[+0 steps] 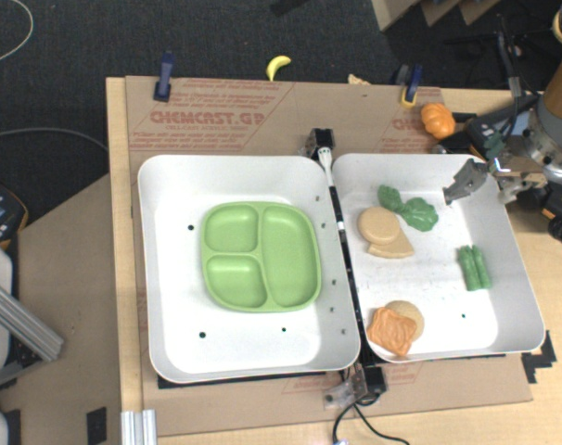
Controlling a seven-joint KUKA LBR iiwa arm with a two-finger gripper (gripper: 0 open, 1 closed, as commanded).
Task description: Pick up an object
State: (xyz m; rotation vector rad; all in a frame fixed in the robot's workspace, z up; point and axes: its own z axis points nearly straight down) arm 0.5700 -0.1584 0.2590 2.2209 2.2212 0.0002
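Note:
The right bin (504, 336) holds several toy foods. A dark green leafy piece (409, 208) lies beside a tan bread-like piece (385, 232). A green pickle-like piece (473, 267) lies to the right, and an orange wedge (390, 330) rests on a tan round near the front. My gripper (490, 182) hangs over the bin's far right corner, right of the leafy piece and apart from it. It looks open, with nothing between its fingers.
The left bin (170, 323) holds a light green divided plate (261, 256). A small orange fruit (437, 119) and a yellow banana (277, 65) lie on the cardboard behind the bins. Blue clamps (163, 77) hold the board's far edge.

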